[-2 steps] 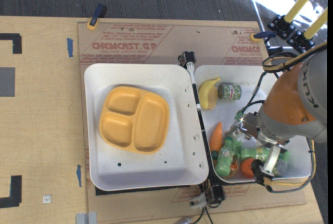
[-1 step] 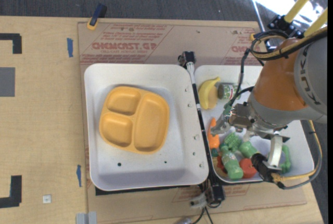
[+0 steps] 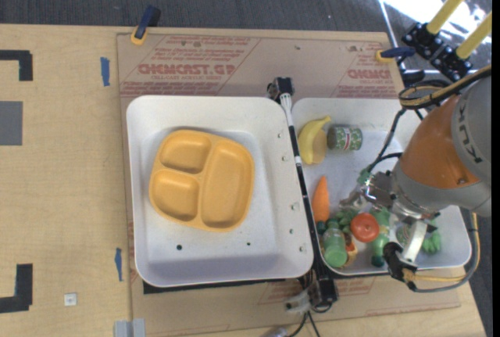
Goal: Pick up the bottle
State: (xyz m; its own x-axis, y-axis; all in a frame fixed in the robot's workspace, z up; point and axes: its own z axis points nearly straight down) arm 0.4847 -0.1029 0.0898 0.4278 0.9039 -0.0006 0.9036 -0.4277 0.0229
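Fingers: state could not be told, gripper (image 3: 397,238) low in right bin (image 3: 375,112) | bottle (image 3: 334,243): green, lay left of gripper beside carrot (image 3: 321,198) | crowded by tomato (image 3: 364,227) and green pieces (image 3: 431,243) | farther: banana (image 3: 311,138), can (image 3: 344,138) | left bin (image 3: 148,132): held yellow divided plate (image 3: 201,178)

A tan bench (image 3: 62,171) bears a cardboard sheet (image 3: 234,62) printed in red, held by a blue-and-yellow clamp (image 3: 144,21). On the sheet sit two white bins side by side: left bin (image 3: 156,249), right bin (image 3: 375,116)
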